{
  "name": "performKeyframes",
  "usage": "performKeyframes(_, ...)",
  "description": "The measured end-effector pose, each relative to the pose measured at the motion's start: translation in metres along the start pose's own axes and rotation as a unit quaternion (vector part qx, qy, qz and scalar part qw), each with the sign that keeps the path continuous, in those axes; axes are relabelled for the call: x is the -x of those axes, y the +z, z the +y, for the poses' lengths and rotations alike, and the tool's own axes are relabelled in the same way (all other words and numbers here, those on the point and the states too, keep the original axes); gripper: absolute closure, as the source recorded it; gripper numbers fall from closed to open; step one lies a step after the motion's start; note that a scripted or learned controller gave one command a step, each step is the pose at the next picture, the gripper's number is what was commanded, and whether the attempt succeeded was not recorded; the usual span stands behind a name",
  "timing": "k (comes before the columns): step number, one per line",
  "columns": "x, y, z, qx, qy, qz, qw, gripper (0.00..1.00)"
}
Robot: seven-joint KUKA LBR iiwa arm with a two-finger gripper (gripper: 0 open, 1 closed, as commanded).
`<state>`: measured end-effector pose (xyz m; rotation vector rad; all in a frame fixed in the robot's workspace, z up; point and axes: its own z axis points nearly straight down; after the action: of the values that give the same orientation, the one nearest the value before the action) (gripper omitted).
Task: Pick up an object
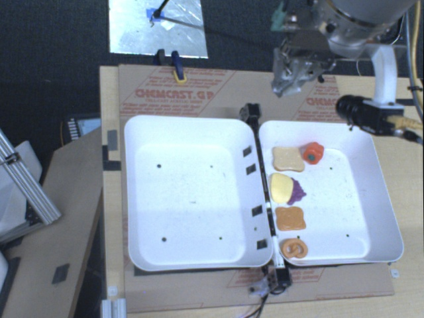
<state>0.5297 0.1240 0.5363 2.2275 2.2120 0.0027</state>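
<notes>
My gripper (289,83) hangs high above the bench, over the far edge of the right bin (371,197), with nothing seen between its fingers. In that bin, along its left wall, lie a pale bread slice (287,158), an orange-red pepper (313,152), a yellow and purple piece (285,189), a brown toast slice (290,218) and a small pretzel (294,248). All of them rest well below and nearer than the gripper.
The left bin (152,197) sits beside the right one, joined by a dark clipped divider (260,184). A cardboard sheet (179,88) lies under both bins. A shiny metal plate (158,17) lies at the back left.
</notes>
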Motion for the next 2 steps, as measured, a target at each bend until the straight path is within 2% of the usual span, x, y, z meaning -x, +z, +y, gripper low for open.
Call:
performKeyframes(1, -0.014, 0.143, 0.030, -0.008, -0.004, -0.002, 1.0000, 1.00)
performKeyframes(2, 0.003, 0.040, 0.047, 0.005, -0.003, 0.001, 1.0000, 1.00)
